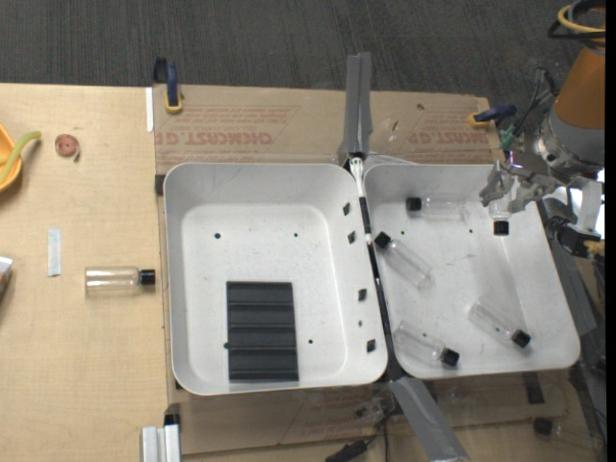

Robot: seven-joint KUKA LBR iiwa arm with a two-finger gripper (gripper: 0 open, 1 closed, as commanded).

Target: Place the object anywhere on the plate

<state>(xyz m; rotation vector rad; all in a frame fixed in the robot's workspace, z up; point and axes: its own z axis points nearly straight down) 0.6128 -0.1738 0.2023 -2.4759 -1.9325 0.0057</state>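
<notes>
Clear vials with black caps, the objects to be moved, lie scattered in the right bin (568, 335). Their see-through bodies almost vanish against the white floor, so the caps are the easiest parts to find.

- One vial (433, 204) lies near the bin's far wall.
- A second vial (402, 257) lies slantwise near the left wall.
- A third vial (431, 347) lies by the near edge.
- A fourth vial (499, 323) lies towards the near right corner.
- A lone black cap (500, 226) sits just below the gripper. Whether a vial body is attached to it is hard to make out.

The wooden surface (77, 354) carries both bins, with a brown cardboard sheet (250, 128) under them. The left bin (178, 258) holds the plate (260, 332), a dark, ribbed rectangle lying flat near its front wall, well apart from every vial in the other bin.

The grey arm (577, 123), with its orange band, enters at the upper right and is cut off by the frame edge. Its gripper (508, 189) hangs over the far right part of the right bin. It is small and cluttered with cables, and I cannot tell whether it is open or closed, or whether it holds anything.

On the bare surface left of the bins lie another clear vial (114, 278), a yellow object (8, 162) cut off at the edge, a small white strip (54, 253) and a small reddish disc (65, 144).
</notes>
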